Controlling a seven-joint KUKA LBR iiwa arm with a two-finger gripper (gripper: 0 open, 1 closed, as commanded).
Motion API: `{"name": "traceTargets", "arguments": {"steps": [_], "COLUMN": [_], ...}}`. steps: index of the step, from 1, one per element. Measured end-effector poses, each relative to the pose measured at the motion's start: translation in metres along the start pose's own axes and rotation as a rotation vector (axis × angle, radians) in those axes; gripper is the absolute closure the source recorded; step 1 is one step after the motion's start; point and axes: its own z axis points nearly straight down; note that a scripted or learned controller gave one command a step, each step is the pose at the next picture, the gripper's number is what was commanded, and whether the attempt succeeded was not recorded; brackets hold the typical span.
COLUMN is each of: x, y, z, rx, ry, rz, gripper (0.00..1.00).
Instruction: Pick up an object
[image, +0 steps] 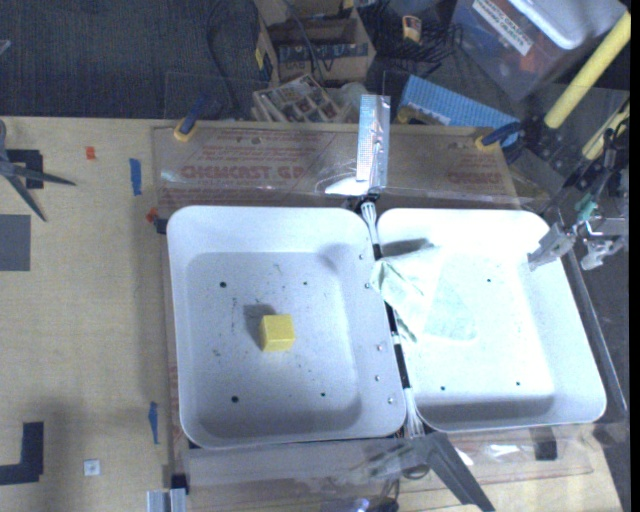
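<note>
A small yellow cube (278, 332) lies on the floor of the left bin (200, 240), a little left of its middle. A pale, greenish-white crumpled cloth (432, 296) lies in the right bin (560, 340), against its left wall and spreading toward the middle. One corner of the cloth reaches the divider between the two bins.
A grey metal fitting (572, 238) overhangs the right bin's right rim. A clear strip (373, 145) stands upright behind the bins at the divider. Cardboard, cables and boxes crowd the back. Wooden bench top lies to the left, with black tools (25, 175).
</note>
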Motion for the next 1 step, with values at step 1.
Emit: {"name": "traceTargets", "arguments": {"steps": [1], "x": [0.0753], "y": [-0.0289], "z": [0.0985], "rx": [0.002], "ry": [0.000], "rz": [0.213], "gripper": [0.00]}}
